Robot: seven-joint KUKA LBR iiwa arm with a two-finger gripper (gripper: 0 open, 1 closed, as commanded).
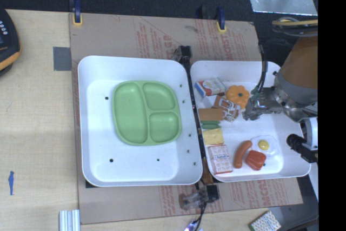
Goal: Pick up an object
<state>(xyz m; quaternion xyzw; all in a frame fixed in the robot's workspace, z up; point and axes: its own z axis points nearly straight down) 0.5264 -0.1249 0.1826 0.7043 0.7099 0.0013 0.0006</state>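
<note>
Jaws: gripper [252, 111] opening cannot be told
Pumpkin [238, 96]: just left of jaws
Fried egg [264, 144]: below jaws

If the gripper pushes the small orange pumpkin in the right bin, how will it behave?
The pumpkin looks rounded, so it may roll or wobble. It looks like a small toy, so probably light. Packets crowd its left side, so a push that way would likely shove them.
</note>
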